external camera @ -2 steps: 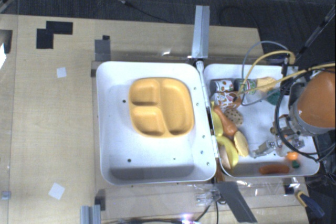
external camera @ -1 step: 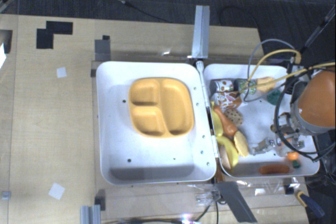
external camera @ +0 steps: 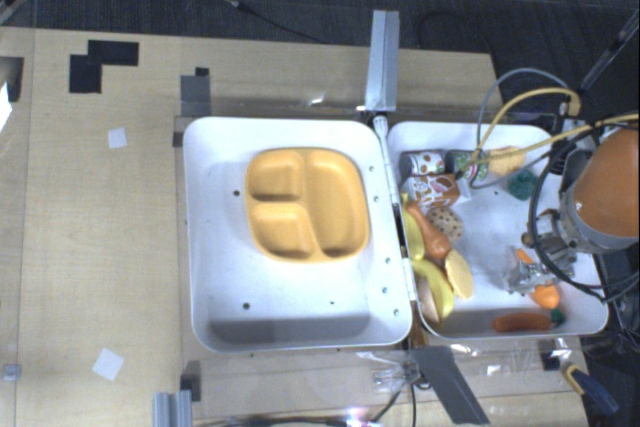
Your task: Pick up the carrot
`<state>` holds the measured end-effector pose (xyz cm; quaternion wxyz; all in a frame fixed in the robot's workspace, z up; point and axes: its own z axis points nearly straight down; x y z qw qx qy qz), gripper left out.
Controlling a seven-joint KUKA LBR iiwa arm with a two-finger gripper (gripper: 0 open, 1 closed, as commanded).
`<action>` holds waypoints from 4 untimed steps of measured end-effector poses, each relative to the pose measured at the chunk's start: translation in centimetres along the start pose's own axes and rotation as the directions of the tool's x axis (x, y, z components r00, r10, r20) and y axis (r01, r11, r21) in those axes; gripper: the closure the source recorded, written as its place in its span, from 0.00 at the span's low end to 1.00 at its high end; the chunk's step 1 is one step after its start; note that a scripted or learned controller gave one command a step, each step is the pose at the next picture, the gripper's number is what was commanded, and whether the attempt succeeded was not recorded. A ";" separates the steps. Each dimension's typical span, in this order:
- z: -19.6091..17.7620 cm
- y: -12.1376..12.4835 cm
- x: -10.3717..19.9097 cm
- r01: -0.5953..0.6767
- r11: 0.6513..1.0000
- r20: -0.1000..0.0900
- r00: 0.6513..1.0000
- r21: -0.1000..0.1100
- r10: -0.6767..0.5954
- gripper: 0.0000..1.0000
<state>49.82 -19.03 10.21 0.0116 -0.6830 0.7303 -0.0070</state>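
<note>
A small orange carrot [external camera: 545, 296] with a green end lies near the front right corner of the right bin [external camera: 486, 245]. The grey arm with its orange band [external camera: 608, 193] reaches in from the right. Its gripper [external camera: 528, 270] hangs low over the bin floor, just up and left of the carrot and close to touching it. Cables and the wrist hide the fingertips, and nothing shows between them.
A red-orange long piece [external camera: 520, 322] lies along the right bin's front wall. Bananas [external camera: 440, 275], an orange tapered vegetable [external camera: 430, 233], small cans [external camera: 428, 165] and a teal item [external camera: 522, 183] crowd its left and back. A yellow sectioned plate [external camera: 303, 203] sits in the left bin [external camera: 215, 245].
</note>
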 end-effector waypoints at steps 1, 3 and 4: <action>-7.8 -1.6 -3.2 0.008 1.000 -0.006 1.000 -0.014 -0.008 1.00; 1.2 0.6 1.5 0.210 0.978 -0.006 0.978 -0.011 -0.210 1.00; -6.9 0.8 -2.0 -0.010 1.000 -0.007 1.000 -0.015 0.010 1.00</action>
